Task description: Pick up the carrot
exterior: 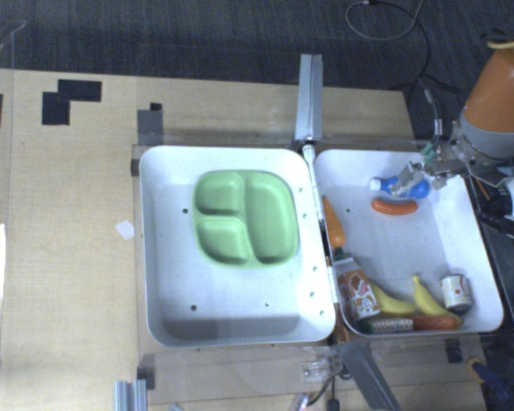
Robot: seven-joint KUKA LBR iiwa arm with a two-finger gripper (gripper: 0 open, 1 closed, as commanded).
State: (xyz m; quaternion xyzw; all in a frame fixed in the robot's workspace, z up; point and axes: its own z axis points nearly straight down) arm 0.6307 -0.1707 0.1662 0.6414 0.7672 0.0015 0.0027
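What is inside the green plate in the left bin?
Nothing visible: the green plate shows three bare compartments. It covers the bin floor beneath, so anything under it stays hidden.

Single fixed camera, mounted above the bench (60, 255), looks down at a slant. Far enough back to take in both white bins whole: left bin (167, 306) near frame centre, right bin (475, 255) toward the right edge. Dark floor (197, 15) fills the top strip. The arm (497, 101) enters at upper right, cropped by the frame edge.
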